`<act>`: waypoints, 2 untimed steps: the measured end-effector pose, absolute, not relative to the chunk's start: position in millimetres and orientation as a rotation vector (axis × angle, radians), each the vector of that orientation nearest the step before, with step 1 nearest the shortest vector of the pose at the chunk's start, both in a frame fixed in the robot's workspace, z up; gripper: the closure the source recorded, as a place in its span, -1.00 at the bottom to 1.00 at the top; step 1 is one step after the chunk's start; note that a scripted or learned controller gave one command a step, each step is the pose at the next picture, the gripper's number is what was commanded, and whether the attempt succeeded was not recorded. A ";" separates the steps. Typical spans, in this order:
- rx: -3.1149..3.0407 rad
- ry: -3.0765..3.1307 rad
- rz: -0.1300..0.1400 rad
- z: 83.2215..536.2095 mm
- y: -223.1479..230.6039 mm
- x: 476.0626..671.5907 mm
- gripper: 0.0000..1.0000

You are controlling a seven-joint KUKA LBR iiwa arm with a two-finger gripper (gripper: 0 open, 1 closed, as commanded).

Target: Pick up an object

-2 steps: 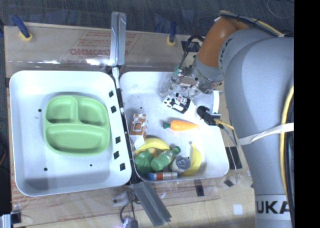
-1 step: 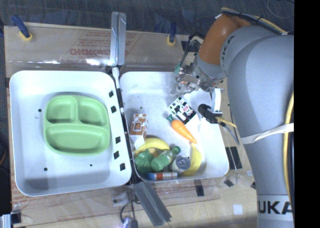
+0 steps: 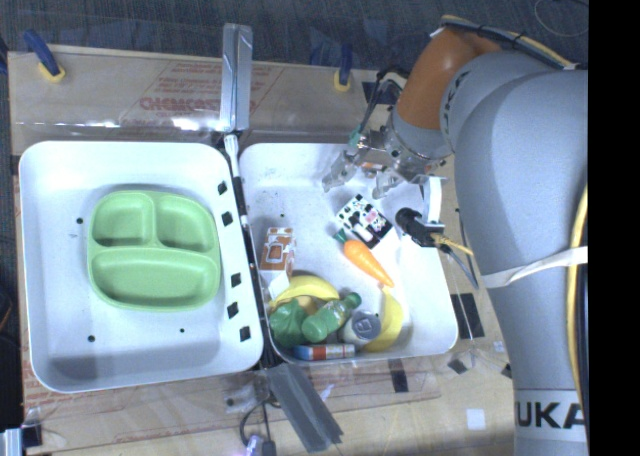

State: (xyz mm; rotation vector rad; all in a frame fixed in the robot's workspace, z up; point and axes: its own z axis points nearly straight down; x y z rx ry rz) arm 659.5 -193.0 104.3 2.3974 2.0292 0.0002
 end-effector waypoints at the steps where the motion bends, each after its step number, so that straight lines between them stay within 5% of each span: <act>1: 2.424 2.003 -0.004 91.6 -203.1 616.8 -1.00; 2: 2.523 1.880 -0.005 91.5 -171.3 604.9 -1.00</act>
